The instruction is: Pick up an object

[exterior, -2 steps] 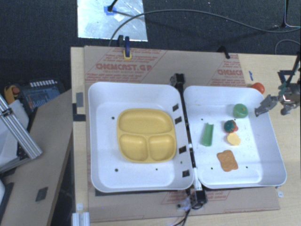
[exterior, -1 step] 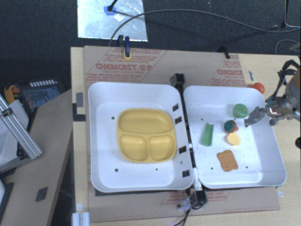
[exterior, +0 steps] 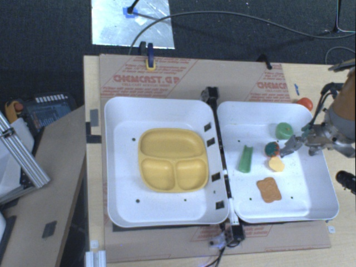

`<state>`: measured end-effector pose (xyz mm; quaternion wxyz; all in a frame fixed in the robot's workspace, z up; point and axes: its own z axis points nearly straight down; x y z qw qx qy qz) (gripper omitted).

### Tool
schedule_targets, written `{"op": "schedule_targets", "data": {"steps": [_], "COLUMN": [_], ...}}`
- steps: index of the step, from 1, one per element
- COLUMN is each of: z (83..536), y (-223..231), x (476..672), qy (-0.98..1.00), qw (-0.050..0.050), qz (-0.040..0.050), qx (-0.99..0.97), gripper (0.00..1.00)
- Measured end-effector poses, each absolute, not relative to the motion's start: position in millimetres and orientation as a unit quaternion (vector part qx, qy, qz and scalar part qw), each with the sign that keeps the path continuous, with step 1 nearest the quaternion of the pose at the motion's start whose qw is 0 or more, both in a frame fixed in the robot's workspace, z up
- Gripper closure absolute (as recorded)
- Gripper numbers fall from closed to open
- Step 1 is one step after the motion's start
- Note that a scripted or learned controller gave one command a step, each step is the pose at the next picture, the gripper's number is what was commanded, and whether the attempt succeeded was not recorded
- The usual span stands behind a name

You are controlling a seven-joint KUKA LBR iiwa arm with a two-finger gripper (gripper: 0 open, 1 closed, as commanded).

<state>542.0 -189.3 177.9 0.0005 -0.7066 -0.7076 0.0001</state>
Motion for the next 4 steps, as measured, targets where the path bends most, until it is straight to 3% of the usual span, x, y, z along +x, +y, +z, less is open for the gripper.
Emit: {"op": "schedule_targets", "data": {"steps": [1,2,4], "z": [121.0,134.4,234.5], "y": [-196.0,-196.2,-197.7], "x": [535.8,536.9,547.3], "qy": [-0.707,-0.707,-0.709], "qw": [0.001,-0.001,-0.003], "qz": [0.0005,-0.0003,-0.0013], "qx": [-0.707,-0.707,-0.706], "gripper": [0.0,1.0,1.0]}}
